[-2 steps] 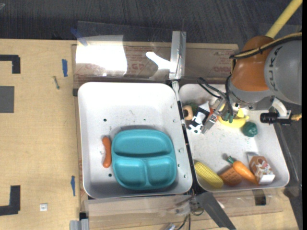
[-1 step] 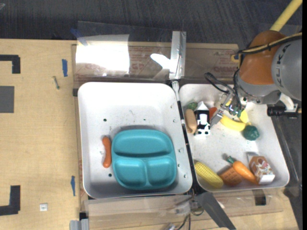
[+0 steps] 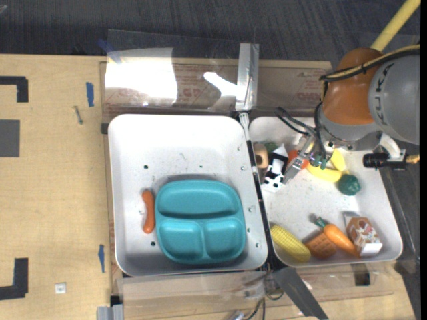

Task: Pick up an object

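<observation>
We see the gripper (image 3: 301,160) low in the right bin (image 3: 393,242), near its upper left part; we cannot tell how it is set. Just beside it lie a black-and-white spotted toy (image 3: 272,177) and a yellow banana-like piece (image 3: 328,171), with a dark green round item (image 3: 348,185) a little further right. Near the bin's front edge sit a corn cob (image 3: 289,242), a carrot (image 3: 335,235) and a small printed carton (image 3: 363,235) whose lettering is too small to read. On the grey arm (image 3: 393,99) we read "KU" of the maker's name. The left bin (image 3: 133,135) holds a teal divided tray (image 3: 199,220) and an orange sausage-shaped toy (image 3: 148,211) touching its left side.
</observation>
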Tool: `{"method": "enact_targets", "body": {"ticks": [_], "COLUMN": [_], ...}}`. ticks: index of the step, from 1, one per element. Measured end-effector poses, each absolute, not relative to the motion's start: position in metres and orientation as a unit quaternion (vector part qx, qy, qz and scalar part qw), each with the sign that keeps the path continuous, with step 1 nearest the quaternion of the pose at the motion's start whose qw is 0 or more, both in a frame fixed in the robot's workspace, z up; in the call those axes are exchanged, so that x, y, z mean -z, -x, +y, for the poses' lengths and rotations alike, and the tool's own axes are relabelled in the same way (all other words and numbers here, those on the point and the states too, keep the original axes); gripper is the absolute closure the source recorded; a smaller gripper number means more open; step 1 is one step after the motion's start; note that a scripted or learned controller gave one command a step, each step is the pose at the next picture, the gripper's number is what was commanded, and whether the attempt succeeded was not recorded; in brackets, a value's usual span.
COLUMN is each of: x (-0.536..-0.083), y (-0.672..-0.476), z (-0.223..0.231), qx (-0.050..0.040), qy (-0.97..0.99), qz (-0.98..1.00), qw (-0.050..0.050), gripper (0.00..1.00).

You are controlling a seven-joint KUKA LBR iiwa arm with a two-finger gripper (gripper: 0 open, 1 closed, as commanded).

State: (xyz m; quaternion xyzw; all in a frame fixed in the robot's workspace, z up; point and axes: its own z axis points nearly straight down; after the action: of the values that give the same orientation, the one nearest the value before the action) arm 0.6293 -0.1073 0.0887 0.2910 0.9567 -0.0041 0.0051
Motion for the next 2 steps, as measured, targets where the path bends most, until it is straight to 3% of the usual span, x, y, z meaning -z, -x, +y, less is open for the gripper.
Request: {"method": "enact_targets", "body": {"ticks": [1, 2], "x": [-0.088, -0.089], "y": [-0.654, -0.621], "z": [-0.162, -0.111], "qx": [-0.0001, -0.0006], "qy": [-0.255, -0.221], "qz": [0.967, 0.975], "qw": [0.0, 0.004], "gripper": [0.0, 0.0]}}
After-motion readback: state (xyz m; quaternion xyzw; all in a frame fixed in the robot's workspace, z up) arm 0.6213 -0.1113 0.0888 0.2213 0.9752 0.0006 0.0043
